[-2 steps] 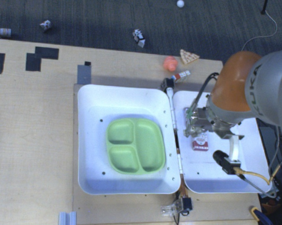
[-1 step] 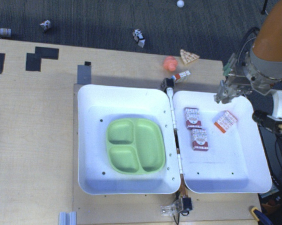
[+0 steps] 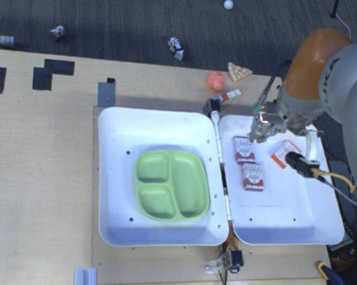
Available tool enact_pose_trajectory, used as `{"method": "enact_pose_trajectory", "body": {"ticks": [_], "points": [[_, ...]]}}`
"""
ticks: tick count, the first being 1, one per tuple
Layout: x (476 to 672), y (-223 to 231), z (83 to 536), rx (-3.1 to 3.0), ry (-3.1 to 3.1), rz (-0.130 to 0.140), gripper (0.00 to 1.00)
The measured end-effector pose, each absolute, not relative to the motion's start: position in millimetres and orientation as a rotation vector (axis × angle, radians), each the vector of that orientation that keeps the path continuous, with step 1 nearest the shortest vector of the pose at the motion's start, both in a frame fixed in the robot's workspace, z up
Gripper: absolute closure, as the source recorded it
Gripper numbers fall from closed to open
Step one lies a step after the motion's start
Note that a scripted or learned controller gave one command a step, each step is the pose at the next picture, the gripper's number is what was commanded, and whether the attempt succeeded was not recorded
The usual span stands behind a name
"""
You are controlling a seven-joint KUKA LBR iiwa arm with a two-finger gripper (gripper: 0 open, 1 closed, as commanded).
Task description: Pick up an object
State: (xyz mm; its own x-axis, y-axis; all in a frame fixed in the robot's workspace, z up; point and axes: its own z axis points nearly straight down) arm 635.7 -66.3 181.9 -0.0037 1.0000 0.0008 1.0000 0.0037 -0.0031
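The right bin (image 3: 281,220) holds two small red-and-white packets, one (image 3: 244,150) at its upper left and another (image 3: 253,176) just below it. A white-and-orange packet (image 3: 282,153) lies to their right. My gripper (image 3: 259,133) hangs over the upper part of this bin, just above and to the right of the upper red packet. I see nothing between its fingers. The grey arm with its orange band (image 3: 315,56) reaches in from the upper right.
The left bin (image 3: 117,136) carries a green divided tray (image 3: 172,184). Behind the bins lie an orange ball (image 3: 215,81), a pizza-slice toy (image 3: 239,72) and a small tube (image 3: 229,96). A black connector with a yellow cable (image 3: 304,165) crosses the right bin's right side.
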Motion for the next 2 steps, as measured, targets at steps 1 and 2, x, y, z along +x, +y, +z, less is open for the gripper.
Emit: {"method": "enact_pose_trajectory", "body": {"ticks": [1, 2], "points": [[641.2, -145.1, 186.3, -2.222, -2.227, -0.003, 1.00], [669.8, -207.0, 245.9, -2.224, -2.230, -0.005, 1.00]]}}
